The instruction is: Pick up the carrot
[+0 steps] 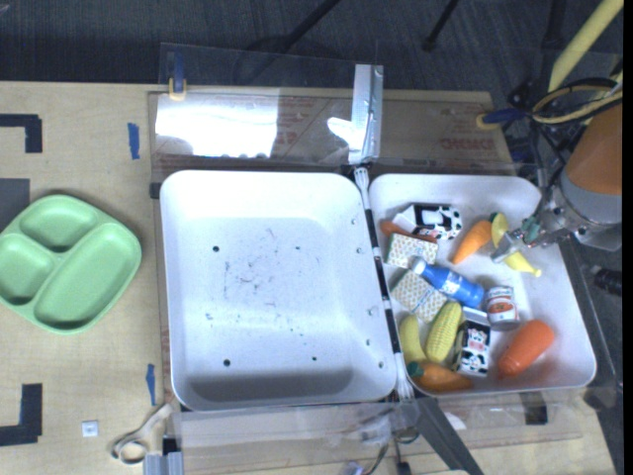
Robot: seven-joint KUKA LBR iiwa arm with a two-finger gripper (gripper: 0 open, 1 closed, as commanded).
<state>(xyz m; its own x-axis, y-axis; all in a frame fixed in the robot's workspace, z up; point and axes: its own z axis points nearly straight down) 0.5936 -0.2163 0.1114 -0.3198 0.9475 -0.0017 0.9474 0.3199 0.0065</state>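
Observation:
The carrot (472, 241) is a small orange tapered piece lying at a slant in the upper middle of the right bin (579, 310). My gripper (516, 241) hangs low over the bin just right of the carrot's thick end, below the grey wrist and orange band (601, 161). A yellow item (525, 264) lies directly beneath the gripper and another yellowish piece (499, 227) sits at its left. Nothing shows as held.
The right bin is crowded: a blue bottle (447, 282), corn cob (442, 331), banana (411, 338), small can (501, 306), black-and-white cartons (436, 220), a big orange vegetable (525, 348). The left bin (188, 265) adjoins it. A green divided plate (65, 262) sits far left.

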